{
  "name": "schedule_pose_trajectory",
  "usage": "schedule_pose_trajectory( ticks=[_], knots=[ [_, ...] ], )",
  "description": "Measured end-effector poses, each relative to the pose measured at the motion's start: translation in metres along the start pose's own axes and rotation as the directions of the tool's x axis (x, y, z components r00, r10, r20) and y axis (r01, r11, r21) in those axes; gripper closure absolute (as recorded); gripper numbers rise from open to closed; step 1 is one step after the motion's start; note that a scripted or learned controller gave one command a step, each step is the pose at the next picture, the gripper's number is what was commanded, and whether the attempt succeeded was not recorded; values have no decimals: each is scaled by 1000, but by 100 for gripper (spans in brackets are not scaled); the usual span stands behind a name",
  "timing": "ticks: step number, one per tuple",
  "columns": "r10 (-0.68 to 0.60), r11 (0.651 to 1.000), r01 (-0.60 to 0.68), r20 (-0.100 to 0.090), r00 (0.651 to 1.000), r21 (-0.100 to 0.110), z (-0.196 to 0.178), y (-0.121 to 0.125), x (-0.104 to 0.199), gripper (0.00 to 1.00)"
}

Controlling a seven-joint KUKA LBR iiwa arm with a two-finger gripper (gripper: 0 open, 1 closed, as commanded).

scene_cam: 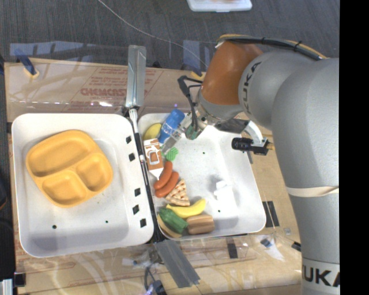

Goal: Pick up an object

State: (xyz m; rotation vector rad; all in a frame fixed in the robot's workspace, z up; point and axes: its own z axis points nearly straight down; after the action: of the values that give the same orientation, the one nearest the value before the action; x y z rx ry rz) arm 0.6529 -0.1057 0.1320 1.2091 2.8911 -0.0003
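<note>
My pincer (185,130) sits at the right bin's (242,173) far-left corner, touching the blue bottle (172,124); grip width unreadable. Bottle lies just left of me, long axis slanting toward the bin's divider edge.

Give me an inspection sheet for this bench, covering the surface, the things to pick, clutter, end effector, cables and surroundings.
Surface: bench bears two white bins side by side.
Job's things: toy food piled along right bin's left wall: banana, sausages, blue bottle.
Clutter: yellow divided tray in left bin.
End effector: end effector low beside the bottle.
Cables: black cable loops at wrist.
Surroundings: white object on the floor beyond.
</note>
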Motion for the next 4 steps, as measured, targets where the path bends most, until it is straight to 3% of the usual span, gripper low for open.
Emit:
schedule_pose_trajectory(
  ticks=[1, 2, 3, 4],
  knots=[
    [32, 999, -32, 18, 999, -12, 4, -8, 4, 0],
    [366, 930, -366, 5, 930, 2, 36, -19, 5, 0],
    [334, 943, -334, 10, 943, 5, 35, -90, 76, 0],
    [594, 805, -594, 0, 805, 7, 39, -51, 38, 0]
  ],
)
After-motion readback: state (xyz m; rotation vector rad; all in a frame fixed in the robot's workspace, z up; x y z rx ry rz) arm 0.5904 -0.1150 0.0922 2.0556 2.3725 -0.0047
